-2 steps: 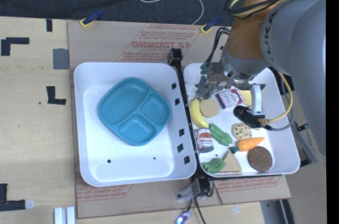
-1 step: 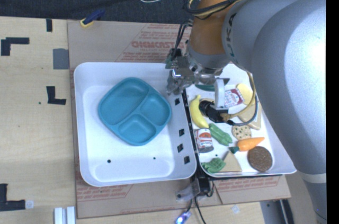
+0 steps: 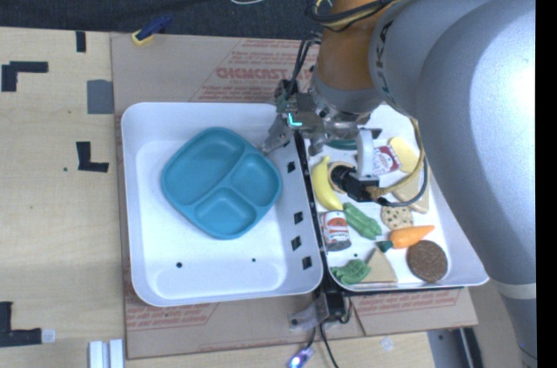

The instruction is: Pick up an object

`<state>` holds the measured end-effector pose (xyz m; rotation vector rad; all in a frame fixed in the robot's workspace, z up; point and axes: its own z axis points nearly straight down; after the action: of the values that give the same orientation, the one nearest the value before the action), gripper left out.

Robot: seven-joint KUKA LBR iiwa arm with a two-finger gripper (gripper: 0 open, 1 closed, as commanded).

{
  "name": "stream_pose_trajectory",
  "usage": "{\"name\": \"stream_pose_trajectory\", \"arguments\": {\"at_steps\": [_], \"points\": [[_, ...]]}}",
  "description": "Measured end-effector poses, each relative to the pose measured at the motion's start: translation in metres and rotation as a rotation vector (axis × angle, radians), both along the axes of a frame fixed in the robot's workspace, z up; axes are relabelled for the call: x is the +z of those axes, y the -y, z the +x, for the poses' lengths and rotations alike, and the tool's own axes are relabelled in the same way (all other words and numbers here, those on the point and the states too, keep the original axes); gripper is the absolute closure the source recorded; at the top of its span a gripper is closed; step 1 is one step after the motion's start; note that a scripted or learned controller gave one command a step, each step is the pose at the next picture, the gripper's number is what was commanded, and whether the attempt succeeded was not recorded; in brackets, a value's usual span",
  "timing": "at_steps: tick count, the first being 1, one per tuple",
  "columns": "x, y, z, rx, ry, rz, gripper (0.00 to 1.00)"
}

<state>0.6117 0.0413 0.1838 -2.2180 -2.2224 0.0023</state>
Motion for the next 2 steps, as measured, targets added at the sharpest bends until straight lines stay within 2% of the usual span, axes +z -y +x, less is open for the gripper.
{"name": "stream_pose_trajectory", "arguments": {"at_steps": [1,2], "points": [[0.1347,-0.0579,-0.0375,0.007,0.013,0.005,0.0],[0.1357,-0.0541,-0.0374,0.003,0.0,-0.002,1.0]]}}
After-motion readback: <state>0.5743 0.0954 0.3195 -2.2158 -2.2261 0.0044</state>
